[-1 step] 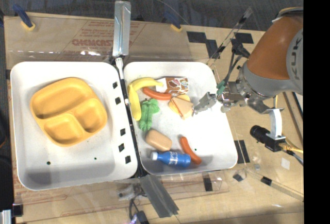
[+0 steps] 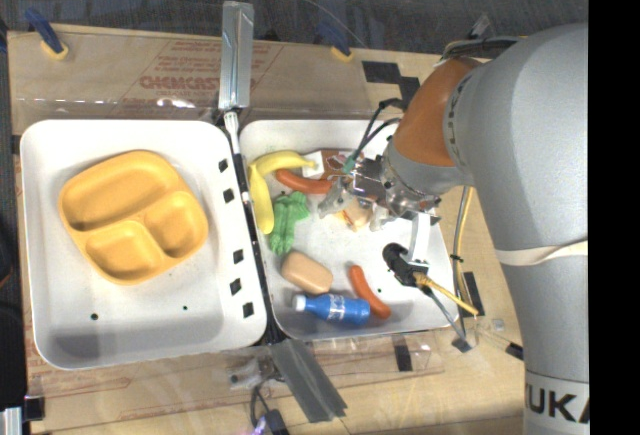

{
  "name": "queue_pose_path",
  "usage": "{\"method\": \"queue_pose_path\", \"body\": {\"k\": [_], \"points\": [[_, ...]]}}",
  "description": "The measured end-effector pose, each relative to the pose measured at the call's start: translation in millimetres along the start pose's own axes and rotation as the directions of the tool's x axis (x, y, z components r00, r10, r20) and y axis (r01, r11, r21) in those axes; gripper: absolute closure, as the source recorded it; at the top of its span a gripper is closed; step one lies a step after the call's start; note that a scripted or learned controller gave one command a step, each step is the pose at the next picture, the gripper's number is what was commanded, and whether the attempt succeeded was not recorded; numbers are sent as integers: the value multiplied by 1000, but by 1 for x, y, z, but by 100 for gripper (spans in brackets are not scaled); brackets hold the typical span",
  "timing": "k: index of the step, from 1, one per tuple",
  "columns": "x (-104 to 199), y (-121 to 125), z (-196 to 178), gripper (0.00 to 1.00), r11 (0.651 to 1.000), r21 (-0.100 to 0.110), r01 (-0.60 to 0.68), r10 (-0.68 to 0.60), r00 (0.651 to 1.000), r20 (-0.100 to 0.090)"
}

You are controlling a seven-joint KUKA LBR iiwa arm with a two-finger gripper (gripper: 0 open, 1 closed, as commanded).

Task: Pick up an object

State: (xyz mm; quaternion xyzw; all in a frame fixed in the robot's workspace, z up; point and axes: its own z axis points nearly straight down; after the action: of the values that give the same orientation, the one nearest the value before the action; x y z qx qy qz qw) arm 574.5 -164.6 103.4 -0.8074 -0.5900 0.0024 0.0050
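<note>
Tool [image 2: 352,206] over right bin [image 2: 440,318], banana [image 2: 264,185] lengthwise

— Can you read anything from here?
— White letters "KUKA" on the arm's base [image 2: 556,403], low at the right, cut off by the edge. And faint red print across the cardboard sheet [image 2: 190,73] behind the bins; it looks like "CHEMCAST", but I can't be sure.

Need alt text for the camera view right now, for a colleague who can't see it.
The grey arm reaches from the right, its gripper low in the right bin among a banana, green toy, sausages and blue bottle. The left bin holds a yellow divided tray.
</note>
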Motion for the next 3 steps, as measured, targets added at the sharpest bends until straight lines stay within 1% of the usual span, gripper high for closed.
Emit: {"method": "queue_pose_path", "body": {"k": [1, 2, 3], "points": [[74, 9, 11, 0, 983, -9, -181, 181, 983, -1], [92, 47, 12, 0, 994, -4, -112, 112, 994, 3], [94, 45, 3, 100, 995, 4, -103, 103, 995, 5]]}}
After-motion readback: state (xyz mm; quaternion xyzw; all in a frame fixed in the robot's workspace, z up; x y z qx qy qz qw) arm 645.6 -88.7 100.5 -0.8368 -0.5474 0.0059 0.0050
